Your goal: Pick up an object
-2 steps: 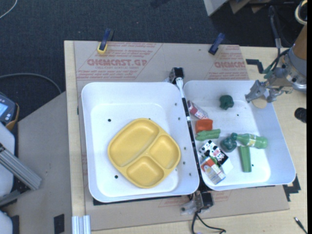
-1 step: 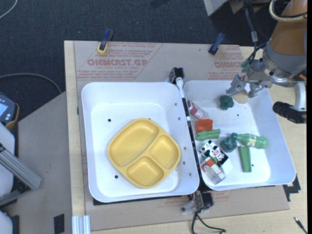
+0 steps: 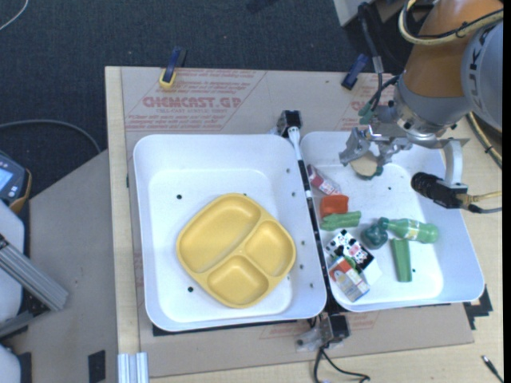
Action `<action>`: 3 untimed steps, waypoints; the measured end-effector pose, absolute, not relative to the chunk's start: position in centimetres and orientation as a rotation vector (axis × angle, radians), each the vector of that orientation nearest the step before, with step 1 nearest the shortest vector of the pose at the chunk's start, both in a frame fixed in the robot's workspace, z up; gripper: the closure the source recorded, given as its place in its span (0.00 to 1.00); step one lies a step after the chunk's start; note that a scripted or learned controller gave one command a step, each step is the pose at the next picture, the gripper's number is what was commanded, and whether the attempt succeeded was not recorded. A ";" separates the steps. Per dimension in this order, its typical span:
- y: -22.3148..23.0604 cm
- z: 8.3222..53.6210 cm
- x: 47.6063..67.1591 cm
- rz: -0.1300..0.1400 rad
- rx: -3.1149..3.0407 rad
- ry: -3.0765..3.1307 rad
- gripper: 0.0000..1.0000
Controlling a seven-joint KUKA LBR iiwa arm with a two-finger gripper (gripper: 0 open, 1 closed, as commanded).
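We look down on 2 white bins side by side. The left bin point(image 3: 152, 214) holds a yellow tray point(image 3: 236, 250) with 3 compartments. The right bin point(image 3: 455, 270) holds a small clutter toward its 7 o'clock side: an orange block point(image 3: 334, 205), a green bottle point(image 3: 411, 230), a green tube point(image 3: 401, 259), a teal knob point(image 3: 374, 234), a black-and-white die point(image 3: 346, 242) and a red packet point(image 3: 349, 278). The arm point(image 3: 447, 46) enters from 2 o'clock. Its gripper point(image 3: 366, 159) hangs over the right bin's 11 o'clock area, fingers spread, with a pale round object point(image 3: 365, 167) seen between them; we cannot tell whether they grip it.
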State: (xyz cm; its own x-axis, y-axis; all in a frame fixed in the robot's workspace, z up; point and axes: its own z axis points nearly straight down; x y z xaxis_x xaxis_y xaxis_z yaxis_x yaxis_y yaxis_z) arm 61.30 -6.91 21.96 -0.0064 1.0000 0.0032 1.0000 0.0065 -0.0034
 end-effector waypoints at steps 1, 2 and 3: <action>-0.7 21.8 61.6 0.000 -2.211 -2.226 1.00; -0.5 23.4 62.2 -0.004 -2.221 -2.225 1.00; -1.7 23.2 61.7 0.003 -2.222 -2.219 1.00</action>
